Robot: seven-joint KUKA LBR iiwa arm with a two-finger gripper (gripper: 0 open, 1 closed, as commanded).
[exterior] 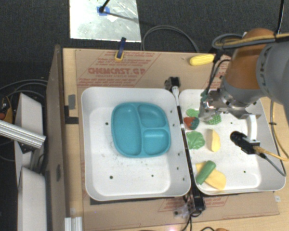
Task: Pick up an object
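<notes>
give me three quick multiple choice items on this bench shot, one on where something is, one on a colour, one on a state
1. Where does the blue divided tray lie?
A. in the left bin
B. in the right bin
C. on the cardboard outside the bins

2. What colour is the piece lying just right of the green leafy piece?
A. red
B. yellow
C. blue

3. How do the compartments of the blue divided tray stand?
A. filled with toy food
B. covered by a lid
C. empty

Answers:
1. A, the tray rests on the floor of the left bin.
2. B, it is a pale yellow piece in the right bin.
3. C, all compartments show bare blue, while the food pieces lie in the right bin, where the gripper is.
</notes>
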